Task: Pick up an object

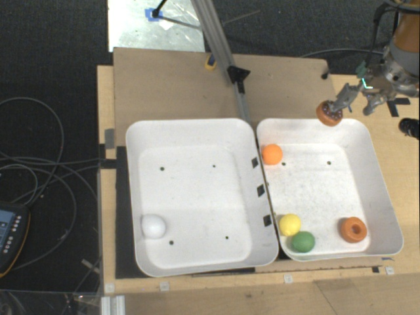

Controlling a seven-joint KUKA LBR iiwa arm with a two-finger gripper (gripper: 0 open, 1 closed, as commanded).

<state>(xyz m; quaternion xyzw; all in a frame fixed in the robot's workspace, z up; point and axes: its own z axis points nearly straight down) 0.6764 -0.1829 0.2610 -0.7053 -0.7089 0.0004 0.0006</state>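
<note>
Orange ring (pixel 329 113) in gripper (pixel 333 111), above right bin (pixel 379 169) far rim

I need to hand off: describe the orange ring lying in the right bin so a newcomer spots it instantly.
Start at the right bin of the two white bins. Go to its near right corner, where the orange ring lies flat on the floor. Unlike the orange ball by the bin's left wall and the yellow ball and green ball at its near left corner, it has a hole through its middle.
</note>
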